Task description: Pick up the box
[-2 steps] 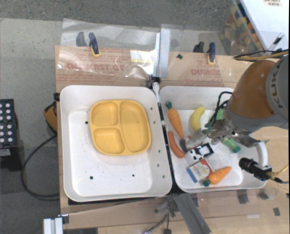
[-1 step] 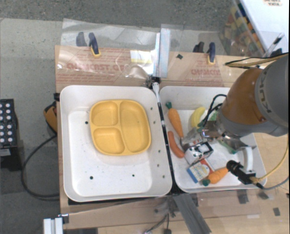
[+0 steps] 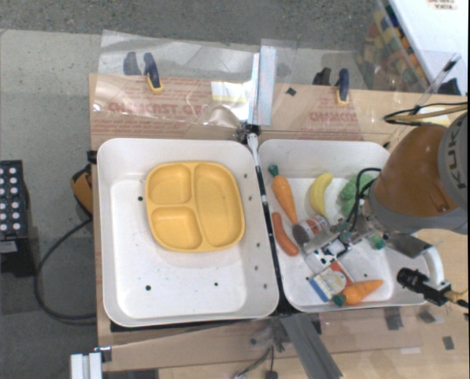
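Camera view: fingers (image 3: pixel 335 245), grip unclear, above the box (image 3: pixel 328 279), crowded by carrots (image 3: pixel 284 199) and a banana (image 3: pixel 321 192).

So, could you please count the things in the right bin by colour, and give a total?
Orange: 2, a carrot at the left and a carrot at the front
Red: 1, sausage
Yellow: 1, banana
Green: 1, vegetable
Mixed colours: 1, box
Total: 6

- A yellow divided plate (image 3: pixel 195 206) is seen in the left bin (image 3: pixel 124 290), in the middle of the frame.
- Two carrots (image 3: pixel 284 198), a banana (image 3: pixel 321 192) and a small box (image 3: pixel 327 279) are placed in the right bin (image 3: pixel 298 152).
- The gripper (image 3: pixel 333 243) is lowered just above the box, at the lower right.
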### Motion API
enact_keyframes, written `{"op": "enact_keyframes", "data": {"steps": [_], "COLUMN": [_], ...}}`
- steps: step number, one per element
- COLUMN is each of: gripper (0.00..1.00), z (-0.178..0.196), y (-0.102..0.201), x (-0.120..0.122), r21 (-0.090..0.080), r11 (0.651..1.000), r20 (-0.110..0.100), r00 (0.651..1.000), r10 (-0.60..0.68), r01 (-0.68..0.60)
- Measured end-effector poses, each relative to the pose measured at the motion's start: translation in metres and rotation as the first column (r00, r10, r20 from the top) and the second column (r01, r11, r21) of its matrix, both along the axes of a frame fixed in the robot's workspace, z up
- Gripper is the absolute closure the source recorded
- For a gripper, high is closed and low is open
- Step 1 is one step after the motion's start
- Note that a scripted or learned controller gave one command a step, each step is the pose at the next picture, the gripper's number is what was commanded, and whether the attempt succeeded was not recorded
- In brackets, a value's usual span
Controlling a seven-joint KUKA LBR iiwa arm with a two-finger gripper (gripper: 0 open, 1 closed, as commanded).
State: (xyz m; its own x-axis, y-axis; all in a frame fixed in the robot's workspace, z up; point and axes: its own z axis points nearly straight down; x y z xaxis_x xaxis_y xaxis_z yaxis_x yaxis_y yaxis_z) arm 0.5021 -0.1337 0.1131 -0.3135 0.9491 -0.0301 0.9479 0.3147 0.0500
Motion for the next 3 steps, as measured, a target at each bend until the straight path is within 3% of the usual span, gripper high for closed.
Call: {"op": "enact_keyframes", "data": {"steps": [1,2,3], "gripper": [0.0,0.0,0.0], "z": [0.0,-0.021,0.005], "y": [0.026,0.025,-0.011], "x": [-0.007,0.069,0.006], "r21": [-0.006,0.01,0.011], "r11": [1.0,0.994,0.998], "r20": [0.004,-0.058,-0.057], "r00": [1.0,0.993,0.997], "r10": [-0.026,-0.107,0.06], "r01": [0.026,0.107,-0.06]}}
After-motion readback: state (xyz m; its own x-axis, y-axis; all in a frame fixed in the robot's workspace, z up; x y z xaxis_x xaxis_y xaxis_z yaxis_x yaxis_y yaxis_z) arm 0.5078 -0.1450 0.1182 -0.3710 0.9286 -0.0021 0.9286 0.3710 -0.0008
